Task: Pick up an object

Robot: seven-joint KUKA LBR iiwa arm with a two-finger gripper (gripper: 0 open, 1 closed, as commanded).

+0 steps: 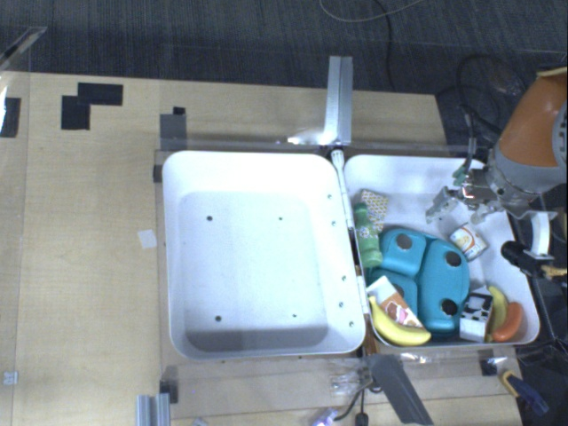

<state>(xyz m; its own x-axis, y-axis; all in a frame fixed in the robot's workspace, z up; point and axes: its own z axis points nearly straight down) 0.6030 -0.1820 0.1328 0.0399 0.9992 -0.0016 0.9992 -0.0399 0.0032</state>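
In the right bin lie several objects. A large teal plastic piece fills its middle, with a yellow banana at its front left. A green bottle lies along the left wall, behind it a patterned packet. A small white and orange carton sits near the right wall. My gripper hangs over the bin's back right part, just behind that carton, its fingers spread open with nothing between them.
The left bin stands beside the right one, a metal post behind the divider. A black and white box, a red item and a small picture card crowd the right bin's front. Cables lie on the floor behind.
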